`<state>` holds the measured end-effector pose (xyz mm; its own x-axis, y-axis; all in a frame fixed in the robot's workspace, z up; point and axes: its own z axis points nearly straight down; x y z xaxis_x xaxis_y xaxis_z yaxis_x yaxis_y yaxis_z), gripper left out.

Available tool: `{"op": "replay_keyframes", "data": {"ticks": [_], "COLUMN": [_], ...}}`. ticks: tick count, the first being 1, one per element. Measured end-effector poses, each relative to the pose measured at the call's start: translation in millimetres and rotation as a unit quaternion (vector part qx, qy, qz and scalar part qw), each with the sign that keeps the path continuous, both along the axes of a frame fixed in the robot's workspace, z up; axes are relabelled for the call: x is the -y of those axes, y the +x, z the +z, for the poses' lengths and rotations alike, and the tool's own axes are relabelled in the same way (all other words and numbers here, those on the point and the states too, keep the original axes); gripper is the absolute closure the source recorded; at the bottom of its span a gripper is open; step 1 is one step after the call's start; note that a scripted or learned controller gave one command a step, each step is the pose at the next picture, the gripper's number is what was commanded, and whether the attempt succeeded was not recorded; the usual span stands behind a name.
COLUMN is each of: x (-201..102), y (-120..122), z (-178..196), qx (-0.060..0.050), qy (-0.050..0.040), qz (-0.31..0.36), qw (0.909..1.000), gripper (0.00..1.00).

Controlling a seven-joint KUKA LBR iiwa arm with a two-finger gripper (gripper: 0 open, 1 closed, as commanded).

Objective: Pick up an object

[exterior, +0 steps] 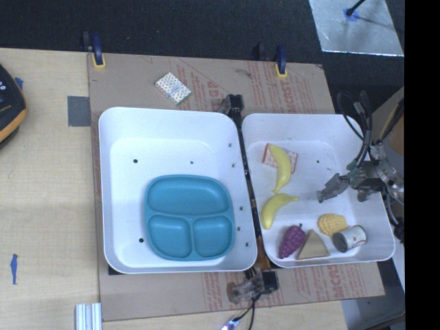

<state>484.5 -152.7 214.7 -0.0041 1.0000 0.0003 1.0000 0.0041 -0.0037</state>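
- Bench is showing light wood grain; a brown cardboard sheet is lying on it under both bins, pinned by clamps along the far edge.
- Dark floor is running behind the bench, with a pale patch at top right.
- Left bin is holding a blue divided plate, lying flat in the near half.
- Right bin is holding the pickable items: two bananas mid-left, purple grapes, a tan wedge, a yellow corn piece and a small can along the near side.
- Gripper is hanging over the right bin's right half, fingers looking spread and gripping nothing, apart from the items.
- A small patterned packet is sitting on the cardboard behind the left bin.
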Motion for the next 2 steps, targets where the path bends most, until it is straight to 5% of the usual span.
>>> {"op": "replay_keyframes", "data": {"ticks": [1, 2], "x": [-45.9, -55.7], "y": [85.4, 122.1], "z": [-36.1, -123.8], "qx": [0.000, -0.001], "qy": [-0.0006, -0.0007], "qz": [0.001, 0.001], "qw": [1.0000, 1.0000], "gripper": [0.00, 0.00]}}
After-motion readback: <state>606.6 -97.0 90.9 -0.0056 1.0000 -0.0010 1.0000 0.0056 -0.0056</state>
